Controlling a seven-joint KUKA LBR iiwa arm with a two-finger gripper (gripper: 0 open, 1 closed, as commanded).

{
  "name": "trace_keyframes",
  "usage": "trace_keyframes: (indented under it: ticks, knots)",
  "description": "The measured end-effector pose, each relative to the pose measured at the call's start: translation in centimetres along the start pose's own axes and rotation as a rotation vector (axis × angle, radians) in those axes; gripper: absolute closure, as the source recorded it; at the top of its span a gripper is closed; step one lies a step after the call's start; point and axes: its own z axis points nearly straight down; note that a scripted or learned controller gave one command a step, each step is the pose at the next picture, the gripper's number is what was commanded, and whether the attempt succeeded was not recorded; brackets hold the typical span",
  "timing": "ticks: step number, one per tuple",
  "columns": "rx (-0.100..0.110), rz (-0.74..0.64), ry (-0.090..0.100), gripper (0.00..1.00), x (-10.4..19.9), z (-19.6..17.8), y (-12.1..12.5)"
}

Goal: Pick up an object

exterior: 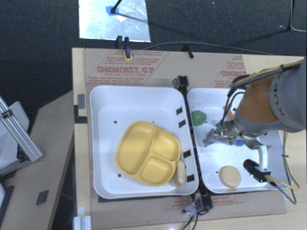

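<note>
Claw [211, 139] low in the right bin [211, 183], finger state impossible to tell, green ball [198, 116] at its eleven o'clock, tan round piece [230, 176] at five o'clock, yellow divided plate [147, 152] in the left bin [103, 109], small tan piece [179, 173] touching the plate's four o'clock edge

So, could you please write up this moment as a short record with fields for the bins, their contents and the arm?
left bin: yellow divided tray, with a tan oval piece at its lower right edge
right bin: green object near the upper left, beige round object near the front
arm: reaches in over the right bin
pincer: low in the right bin, between the green and beige objects; grip state unclear
</note>
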Motion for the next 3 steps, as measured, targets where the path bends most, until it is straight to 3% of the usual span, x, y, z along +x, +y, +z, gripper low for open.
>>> trace_keyframes:
  ticks: [1,2,3]
  knots:
    - [-0.002,0.001,-0.001,0.00,0.0,0.4,0.1]
    - [-0.005,0.001,-0.001,1.00,0.0,-0.7,0.1]
    - [-0.008,0.000,-0.002,1.00,-0.7,-5.3,0.6]
